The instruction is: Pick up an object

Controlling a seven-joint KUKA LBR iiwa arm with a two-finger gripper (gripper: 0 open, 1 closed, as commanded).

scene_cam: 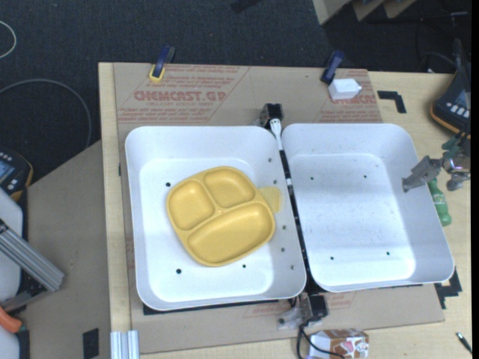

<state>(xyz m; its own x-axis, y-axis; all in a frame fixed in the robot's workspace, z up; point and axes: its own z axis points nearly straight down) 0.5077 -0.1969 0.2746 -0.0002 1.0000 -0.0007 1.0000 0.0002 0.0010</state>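
at the right bin's outer rim our gripper hangs with jaws apart, clamped on nothing. the yellow divided plate lies well apart in the left bin. we judge its broad, low, smooth rim could slip from a pinch.

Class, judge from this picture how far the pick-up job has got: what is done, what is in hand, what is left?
Done: nothing looks lifted; the yellow divided plate lies flat in the left bin. In hand: the tool sits at the right bin's right rim, with no object visibly between its fingers. Left: reaching an object, gripping it and raising it.
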